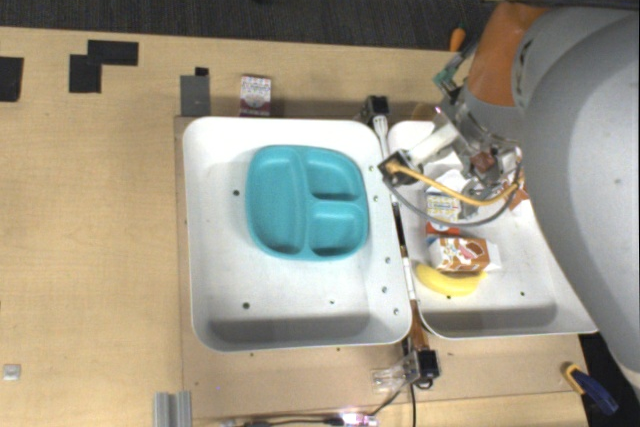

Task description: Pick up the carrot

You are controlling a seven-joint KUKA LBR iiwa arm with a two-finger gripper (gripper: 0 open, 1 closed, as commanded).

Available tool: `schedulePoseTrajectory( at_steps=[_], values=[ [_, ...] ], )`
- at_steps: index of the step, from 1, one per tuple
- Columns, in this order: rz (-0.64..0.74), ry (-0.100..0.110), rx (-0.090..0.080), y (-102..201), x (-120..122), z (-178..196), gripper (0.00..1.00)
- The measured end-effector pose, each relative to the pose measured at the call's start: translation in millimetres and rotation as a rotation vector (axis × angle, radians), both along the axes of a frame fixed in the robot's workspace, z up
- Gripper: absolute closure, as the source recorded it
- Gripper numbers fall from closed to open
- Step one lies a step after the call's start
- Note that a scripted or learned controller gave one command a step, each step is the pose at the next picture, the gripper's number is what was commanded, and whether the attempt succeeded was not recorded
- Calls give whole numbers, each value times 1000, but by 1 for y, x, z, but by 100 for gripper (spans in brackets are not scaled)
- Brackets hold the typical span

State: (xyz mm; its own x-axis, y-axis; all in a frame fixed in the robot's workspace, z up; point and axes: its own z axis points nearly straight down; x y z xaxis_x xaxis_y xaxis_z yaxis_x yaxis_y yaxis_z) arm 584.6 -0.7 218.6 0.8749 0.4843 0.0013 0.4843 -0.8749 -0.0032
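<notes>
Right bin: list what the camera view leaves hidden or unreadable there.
- Carrot: not identifiable; the arm covers the right bin over its upper part.
- Gripper: wrist hardware and a yellow cable clutter it, so its state is unreadable.
- Packet beside the banana: print too small to read.

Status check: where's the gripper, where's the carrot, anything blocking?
Gripper low over right bin, finger state unclear. Carrot not identifiable. Banana and snack packet lie below it. Blue tray in left bin.
</notes>
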Motion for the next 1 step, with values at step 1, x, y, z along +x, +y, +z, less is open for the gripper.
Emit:
schedulePoseTrajectory(
  at_steps=[1],
  values=[
    [215,-1,-3,-26,55,-34,0]
  ],
)
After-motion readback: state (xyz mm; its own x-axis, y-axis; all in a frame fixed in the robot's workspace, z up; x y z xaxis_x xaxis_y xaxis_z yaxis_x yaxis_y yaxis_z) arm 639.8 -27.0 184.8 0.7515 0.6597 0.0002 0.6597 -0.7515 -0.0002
